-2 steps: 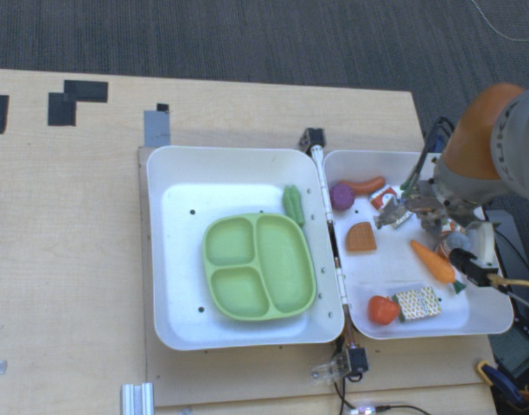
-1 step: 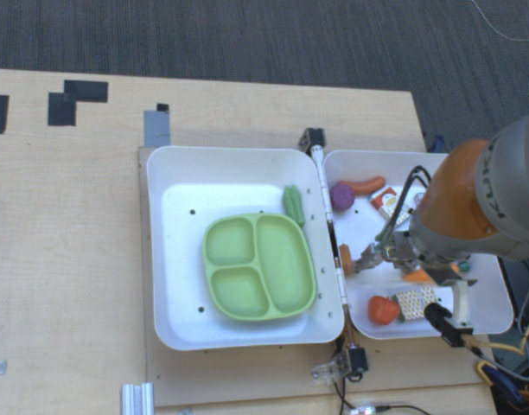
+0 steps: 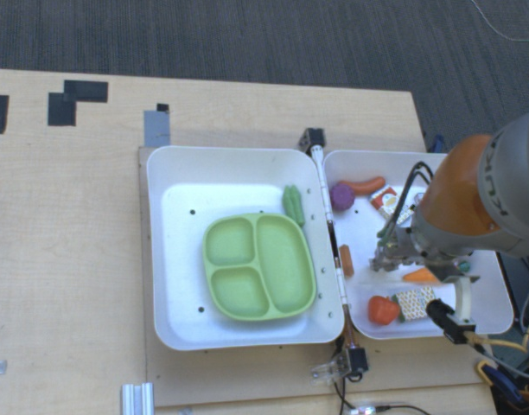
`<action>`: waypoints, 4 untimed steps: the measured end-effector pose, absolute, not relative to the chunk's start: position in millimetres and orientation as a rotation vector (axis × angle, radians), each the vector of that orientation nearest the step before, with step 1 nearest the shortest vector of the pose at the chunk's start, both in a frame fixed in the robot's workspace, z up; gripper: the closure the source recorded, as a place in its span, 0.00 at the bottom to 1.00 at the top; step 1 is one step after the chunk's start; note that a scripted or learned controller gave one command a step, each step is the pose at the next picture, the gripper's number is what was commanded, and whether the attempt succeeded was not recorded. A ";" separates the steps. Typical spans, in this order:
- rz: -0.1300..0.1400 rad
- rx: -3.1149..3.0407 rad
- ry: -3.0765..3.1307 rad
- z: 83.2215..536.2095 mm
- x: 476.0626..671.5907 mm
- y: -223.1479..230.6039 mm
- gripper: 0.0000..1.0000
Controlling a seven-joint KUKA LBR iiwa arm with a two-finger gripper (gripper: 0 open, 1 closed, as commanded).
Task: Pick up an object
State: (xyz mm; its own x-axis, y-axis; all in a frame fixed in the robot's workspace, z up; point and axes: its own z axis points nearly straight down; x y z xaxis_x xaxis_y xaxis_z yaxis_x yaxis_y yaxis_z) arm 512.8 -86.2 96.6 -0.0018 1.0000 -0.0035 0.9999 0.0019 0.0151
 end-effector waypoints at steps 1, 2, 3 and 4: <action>0.013 2.210 2.215 96.5 512.7 -86.1 0.00; 0.014 2.208 2.217 105.4 513.6 -85.5 1.00; 0.014 2.208 2.217 105.4 513.6 -85.5 0.00; 0.015 2.205 2.221 114.3 514.6 -84.7 1.00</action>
